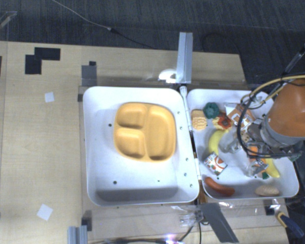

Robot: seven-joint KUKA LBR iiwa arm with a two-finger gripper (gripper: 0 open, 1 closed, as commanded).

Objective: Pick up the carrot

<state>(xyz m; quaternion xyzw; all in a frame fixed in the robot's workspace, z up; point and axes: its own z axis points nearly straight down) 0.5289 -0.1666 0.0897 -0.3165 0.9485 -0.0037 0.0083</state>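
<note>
- Two shallow white bins (91,151) sat side by side; the left one held a smooth yellow sectioned plate (145,131) with bare floor around it.
- I took the small orange-red piece among the clutter at the right bin's far side for the carrot (225,121).
- The gripper (241,155) hung nearer me, its pale fingers (227,144) apart over bare floor.
- I read no writing.

The arm (290,113) hides part of the right bin (295,184).
</note>
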